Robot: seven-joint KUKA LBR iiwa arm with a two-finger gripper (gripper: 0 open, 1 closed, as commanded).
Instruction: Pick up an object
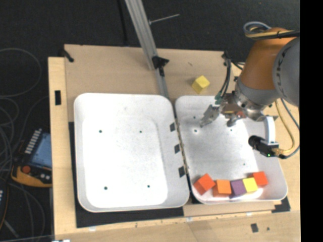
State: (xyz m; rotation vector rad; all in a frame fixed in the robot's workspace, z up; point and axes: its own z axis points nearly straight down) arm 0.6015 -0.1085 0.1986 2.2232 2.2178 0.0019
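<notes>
1. Five blocks lie along the near edge of the right bin (282, 188): an orange-red block (204, 183) at the left end, tilted, then an orange block (222, 187), a purple block (237, 187), a yellow block (250, 185) and a second orange-red block (260, 178) at the right end. They sit in a row, each touching or just beside its neighbour.
2. The hand (218, 117) hangs over the far part of the right bin, well apart from the row. Its fingers stand spread apart with nothing between them.
3. The grey arm (262, 72), with its orange band, comes in from the right.
4. The left bin (126, 150) lies just beside the right one.
5. A yellow cube (201, 83) rests on the counter (101, 69) beyond the right bin.
</notes>
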